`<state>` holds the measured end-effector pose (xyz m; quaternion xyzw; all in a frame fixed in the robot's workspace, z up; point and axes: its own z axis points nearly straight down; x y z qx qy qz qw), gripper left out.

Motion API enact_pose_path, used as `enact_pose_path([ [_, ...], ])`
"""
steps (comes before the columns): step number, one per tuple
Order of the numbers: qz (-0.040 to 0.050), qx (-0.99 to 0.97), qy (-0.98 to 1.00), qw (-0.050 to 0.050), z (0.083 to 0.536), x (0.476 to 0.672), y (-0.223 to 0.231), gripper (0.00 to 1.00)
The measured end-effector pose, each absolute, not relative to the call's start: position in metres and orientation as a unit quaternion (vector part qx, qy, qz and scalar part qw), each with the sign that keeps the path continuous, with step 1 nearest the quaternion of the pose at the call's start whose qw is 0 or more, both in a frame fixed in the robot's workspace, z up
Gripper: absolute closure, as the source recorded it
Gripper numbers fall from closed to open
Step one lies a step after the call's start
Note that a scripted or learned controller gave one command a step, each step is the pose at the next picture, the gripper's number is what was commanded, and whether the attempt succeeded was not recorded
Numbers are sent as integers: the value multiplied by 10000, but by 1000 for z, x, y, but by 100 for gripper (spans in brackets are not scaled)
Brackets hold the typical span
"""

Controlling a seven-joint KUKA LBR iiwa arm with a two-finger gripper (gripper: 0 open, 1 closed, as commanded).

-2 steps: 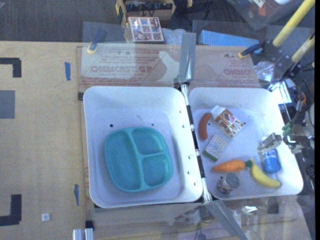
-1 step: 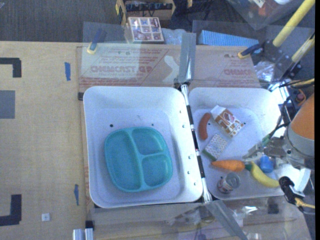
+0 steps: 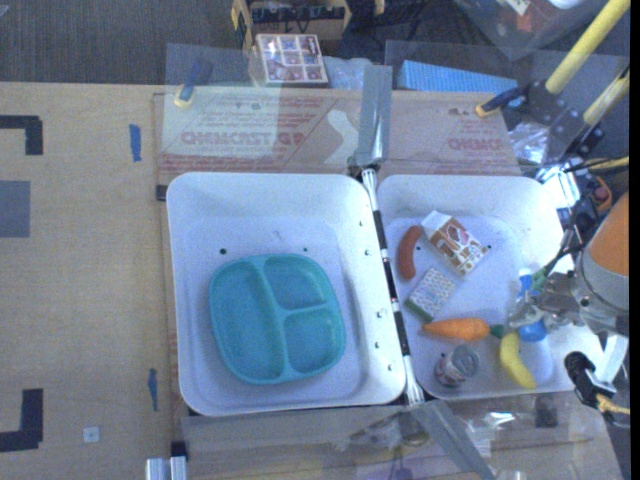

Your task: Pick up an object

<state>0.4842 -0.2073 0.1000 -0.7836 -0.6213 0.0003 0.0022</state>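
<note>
Judging from the nearest edge of the right bin [image 3: 500,200], the banana [image 3: 516,360] looks like moulded toy plastic: light, stiff, smooth and curved, so likely to slip unless gripped across its narrow middle. Beside it a small can [image 3: 457,365] lies with its round end toward the camera; it seems rigid and prone to roll, best taken across its straight sides. Just above them the carrot [image 3: 457,328] lies crosswise, orange with a green tip, a tapered shape that would probably squirt out of a pinch near the point; the thick end is the safer hold.

The gripper [image 3: 532,313] hangs low at this bin's right side, close above a small blue object [image 3: 532,332], with the grey arm [image 3: 610,288] behind it; whether its jaws are apart or closed I cannot tell, and nothing is visibly held.

Farther in, a flat speckled packet [image 3: 432,292] looks thin and hard to get under. Beyond it, the red sausage [image 3: 407,252] is slim and rounded, and the printed carton [image 3: 456,244] is boxy with flat faces, likely the easiest pick.

The left bin [image 3: 200,208] carries a teal divided plate [image 3: 277,317], broad, shallow and awkward for two fingers.
</note>
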Motion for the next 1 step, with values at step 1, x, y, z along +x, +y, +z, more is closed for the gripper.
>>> enact_pose_path([
  [1, 18, -8339, -5520, 5, 165, 516, -177, 100],
])
